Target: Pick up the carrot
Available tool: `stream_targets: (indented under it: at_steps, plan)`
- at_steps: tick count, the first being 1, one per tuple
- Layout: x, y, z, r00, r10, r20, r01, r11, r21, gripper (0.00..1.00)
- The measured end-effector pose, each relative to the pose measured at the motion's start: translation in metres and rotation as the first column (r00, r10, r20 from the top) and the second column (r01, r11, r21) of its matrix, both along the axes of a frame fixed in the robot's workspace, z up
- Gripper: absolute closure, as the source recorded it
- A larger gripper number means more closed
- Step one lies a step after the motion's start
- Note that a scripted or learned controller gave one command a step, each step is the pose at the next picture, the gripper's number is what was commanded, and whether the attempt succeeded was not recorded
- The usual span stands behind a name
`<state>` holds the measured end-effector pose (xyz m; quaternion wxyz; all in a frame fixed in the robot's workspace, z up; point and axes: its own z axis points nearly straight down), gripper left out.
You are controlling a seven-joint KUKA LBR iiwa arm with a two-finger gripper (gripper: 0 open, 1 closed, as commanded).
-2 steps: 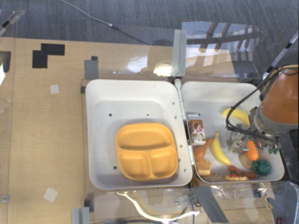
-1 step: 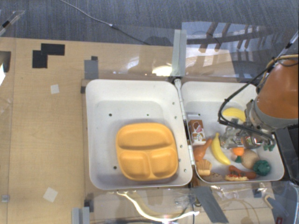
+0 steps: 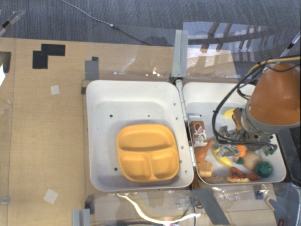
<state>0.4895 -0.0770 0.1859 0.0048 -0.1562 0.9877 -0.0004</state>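
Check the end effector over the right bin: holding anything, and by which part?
Cannot be told. The end effector sits low among the toy food in the right bin, beside the carrot, but no item visibly sits in its grip.

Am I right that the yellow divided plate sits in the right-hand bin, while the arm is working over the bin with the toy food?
Not quite. The camera view shows the yellow divided plate in the left bin, not the right one. The rest holds: the arm is over the right bin, which holds the toy food, the carrot among it.
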Motion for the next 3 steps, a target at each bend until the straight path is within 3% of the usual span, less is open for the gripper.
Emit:
stream_targets:
  at_steps: [1, 2, 3]
  plan:
    - [0.018, -0.051, 0.021, 0.962, 0.274, 0.0, -0.274, 0.962, -0.005, 1.0]
    - [0.03, -0.011, 0.042, 0.697, 0.717, -0.001, -0.717, 0.697, -0.006, 1.0]
    - [-0.002, -0.031, -0.061, 0.559, 0.829, -0.007, -0.829, 0.559, 0.002, 1.0]
